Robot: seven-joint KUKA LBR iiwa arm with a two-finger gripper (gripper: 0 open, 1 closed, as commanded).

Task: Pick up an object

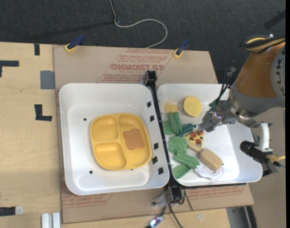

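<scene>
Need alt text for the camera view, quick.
The grey-and-orange arm's gripper hovers over the right white bin, above a pile of toy food. The left white bin holds a yellow divided plate carrying a brown square piece.

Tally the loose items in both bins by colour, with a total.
Left bin:
Yellow: 1, divided plate
Brown: 1, toast slice in the plate's right-hand compartment
Right bin:
Green: 4, toy pieces
Yellow: 2, round piece, small piece
Tan: 1, bread roll
Multicoloured: 1, pizza slice
Total: 10
</scene>
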